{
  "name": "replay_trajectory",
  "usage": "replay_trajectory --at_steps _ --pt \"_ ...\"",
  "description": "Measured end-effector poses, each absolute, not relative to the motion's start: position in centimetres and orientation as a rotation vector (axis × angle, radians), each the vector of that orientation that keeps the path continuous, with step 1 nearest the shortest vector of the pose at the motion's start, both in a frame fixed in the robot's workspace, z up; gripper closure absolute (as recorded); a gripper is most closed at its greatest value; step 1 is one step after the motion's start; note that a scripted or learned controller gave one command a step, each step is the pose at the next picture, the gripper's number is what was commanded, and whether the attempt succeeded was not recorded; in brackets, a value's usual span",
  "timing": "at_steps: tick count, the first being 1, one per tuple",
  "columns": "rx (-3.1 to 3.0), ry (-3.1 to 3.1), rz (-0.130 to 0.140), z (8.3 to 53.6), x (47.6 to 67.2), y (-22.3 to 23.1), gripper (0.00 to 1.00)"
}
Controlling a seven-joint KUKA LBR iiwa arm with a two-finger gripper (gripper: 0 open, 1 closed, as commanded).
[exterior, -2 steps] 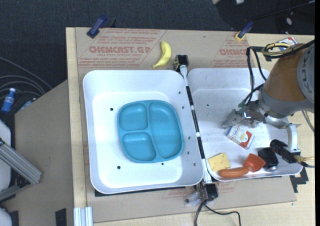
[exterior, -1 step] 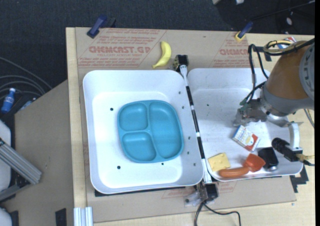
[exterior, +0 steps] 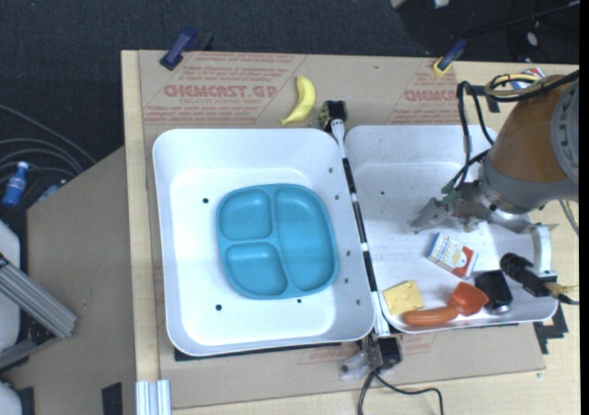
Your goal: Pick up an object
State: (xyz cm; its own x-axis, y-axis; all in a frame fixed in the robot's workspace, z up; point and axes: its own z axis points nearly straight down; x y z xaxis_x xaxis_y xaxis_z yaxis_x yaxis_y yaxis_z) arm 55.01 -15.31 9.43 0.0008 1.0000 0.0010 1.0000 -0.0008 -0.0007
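Gripper (exterior: 440, 211) hovers in the right bin (exterior: 396, 151), grasp state unclear; descending, it may strike bare floor, missing the small carton (exterior: 451, 255).

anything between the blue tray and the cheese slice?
In the camera view, the blue divided tray and cheese slice sit in separate bins; between them lie bare white bin floor and the two bins' adjoining rims.

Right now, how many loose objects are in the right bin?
4: a small carton mid-bin, then a yellow cheese wedge, a hot dog and a red piece along the near edge. The arm may hide more.
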Motion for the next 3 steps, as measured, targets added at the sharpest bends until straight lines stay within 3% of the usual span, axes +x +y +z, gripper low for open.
replay_trajectory --at_steps 1,2,3 --pt "-2.22 -2.224 0.0 8.5 62.3 -17.7 0.0" --pt "-2.221 -2.226 -0.001 9.5 62.4 -17.7 1.0" --pt "-2.221 -2.226 0.0 9.5 62.4 -17.7 0.0"
